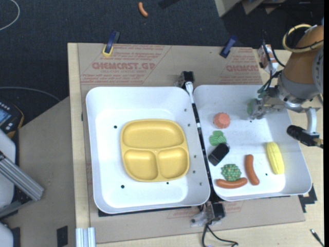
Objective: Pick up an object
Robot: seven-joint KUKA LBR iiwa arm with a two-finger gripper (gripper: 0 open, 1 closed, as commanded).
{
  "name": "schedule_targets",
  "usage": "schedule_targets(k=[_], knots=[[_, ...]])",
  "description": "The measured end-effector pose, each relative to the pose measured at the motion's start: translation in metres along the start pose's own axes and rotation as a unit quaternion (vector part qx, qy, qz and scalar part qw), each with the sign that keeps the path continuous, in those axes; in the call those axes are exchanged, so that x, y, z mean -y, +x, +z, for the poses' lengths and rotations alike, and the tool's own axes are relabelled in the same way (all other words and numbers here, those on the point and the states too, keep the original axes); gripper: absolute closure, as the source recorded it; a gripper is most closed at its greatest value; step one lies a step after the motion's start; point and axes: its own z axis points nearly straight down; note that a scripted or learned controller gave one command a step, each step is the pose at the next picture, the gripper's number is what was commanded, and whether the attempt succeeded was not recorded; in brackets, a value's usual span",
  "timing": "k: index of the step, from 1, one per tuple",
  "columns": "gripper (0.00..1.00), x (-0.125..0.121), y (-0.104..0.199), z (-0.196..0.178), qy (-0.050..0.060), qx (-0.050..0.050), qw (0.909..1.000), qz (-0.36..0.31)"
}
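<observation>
My gripper (258, 108) hangs low over the far part of the right bin (288, 138), at the end of the grey arm with its orange band (303, 48). A small greenish patch sits right at the gripper's tip; what it is stays unclear. To the left of the gripper lies a pink round piece (222, 120). Nearer the front are a green leafy piece (217, 137), a black block (219, 153), a broccoli floret (230, 172), two sausages (252, 169) (231, 183) and a yellow corn cob (275, 157).
The left bin (103, 112) holds a yellow divided plate (154, 149). A black divider clip (187, 79) sits between the bins at the far edge. Both bins rest on a cardboard sheet (154, 60). A black part of the arm (303, 134) overhangs the right bin's right rim.
</observation>
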Motion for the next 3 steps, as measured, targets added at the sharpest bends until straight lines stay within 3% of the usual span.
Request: schedule_targets(k=[3], knots=[[1.00,0.004,0.009,-0.125,-0.003,0.001,1.0000,0.001]])
